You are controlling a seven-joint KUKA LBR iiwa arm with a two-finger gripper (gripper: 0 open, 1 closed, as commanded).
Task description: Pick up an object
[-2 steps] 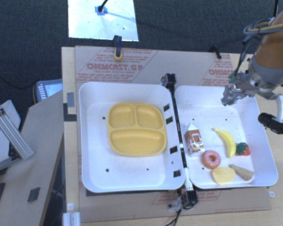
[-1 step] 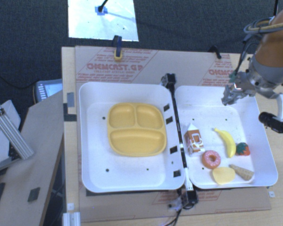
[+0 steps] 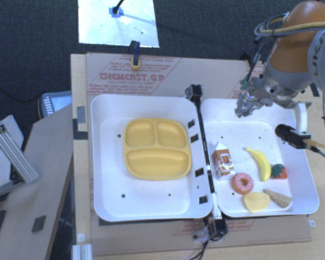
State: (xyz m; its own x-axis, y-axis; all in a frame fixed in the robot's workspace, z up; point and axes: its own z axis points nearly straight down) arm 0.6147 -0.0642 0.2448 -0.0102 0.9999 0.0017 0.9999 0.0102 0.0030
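Toy food lies toward the near edge of the right bin (image 3: 309, 196): a small milk carton (image 3: 222, 161) by the divider, a banana (image 3: 260, 162) beside it, a pink donut (image 3: 242, 183) just below, a yellow slice (image 3: 257, 201), an ice-cream cone (image 3: 278, 198) and a strawberry (image 3: 279, 171) near the right wall. The left bin (image 3: 105, 145) carries a yellow divided plate (image 3: 156, 148) at its centre. The tool (image 3: 245, 108) hangs above the right bin's far edge, well apart from the toys; whether it is apart or together I cannot tell.
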